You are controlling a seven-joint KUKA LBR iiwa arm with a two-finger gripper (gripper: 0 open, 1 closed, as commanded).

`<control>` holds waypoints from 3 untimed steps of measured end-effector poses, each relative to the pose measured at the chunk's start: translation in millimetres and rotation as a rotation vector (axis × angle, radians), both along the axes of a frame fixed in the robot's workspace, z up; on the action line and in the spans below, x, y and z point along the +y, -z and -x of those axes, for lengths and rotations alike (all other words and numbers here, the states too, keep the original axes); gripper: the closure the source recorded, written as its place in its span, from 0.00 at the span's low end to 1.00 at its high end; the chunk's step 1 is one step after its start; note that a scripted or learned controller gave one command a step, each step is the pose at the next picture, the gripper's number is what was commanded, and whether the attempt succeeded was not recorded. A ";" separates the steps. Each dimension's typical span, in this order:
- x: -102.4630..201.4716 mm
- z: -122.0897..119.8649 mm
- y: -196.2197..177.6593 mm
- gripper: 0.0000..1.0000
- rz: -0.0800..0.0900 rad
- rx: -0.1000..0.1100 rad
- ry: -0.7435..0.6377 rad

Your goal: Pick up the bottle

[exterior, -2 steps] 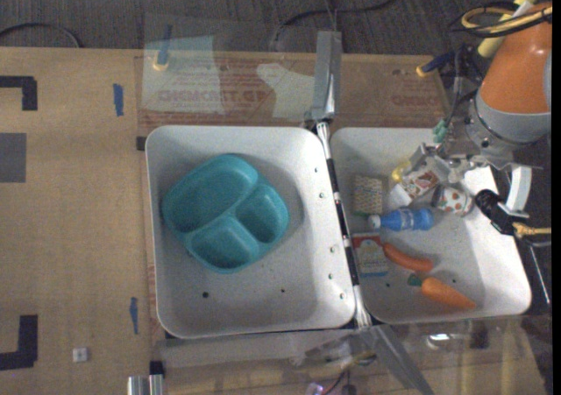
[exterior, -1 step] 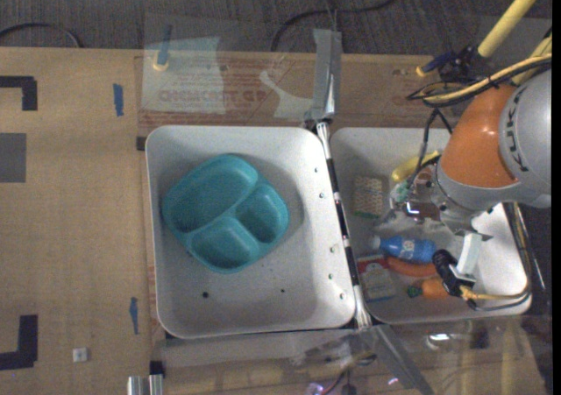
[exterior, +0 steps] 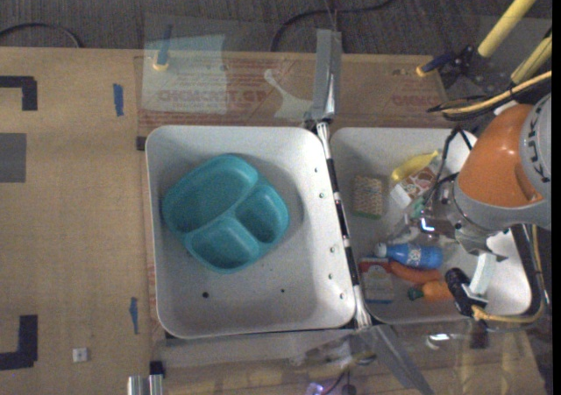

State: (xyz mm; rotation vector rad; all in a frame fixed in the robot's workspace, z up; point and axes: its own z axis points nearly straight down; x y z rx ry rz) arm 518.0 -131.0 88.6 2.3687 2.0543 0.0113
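The bottle (exterior: 414, 255) is blue with a white cap and lies on its side in the right bin (exterior: 351, 152), cap pointing left. My gripper (exterior: 427, 222) hangs just above the bottle's right end, below the arm's orange band (exterior: 498, 172). The wrist and the clutter around it hide the gripper's tips, and nothing can be seen held in it.
An orange carrot-shaped item (exterior: 419, 272) lies against the bottle's near side, next to another orange piece (exterior: 431, 292). A green mesh pad (exterior: 369, 195), a yellow item (exterior: 415, 165) and a red-and-white packet (exterior: 422, 184) lie further back. A teal divided plate (exterior: 226, 211) sits in the left bin (exterior: 175, 297).
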 end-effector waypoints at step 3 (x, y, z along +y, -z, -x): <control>-9.8 -9.4 -5.9 0.00 0.000 0.009 0.048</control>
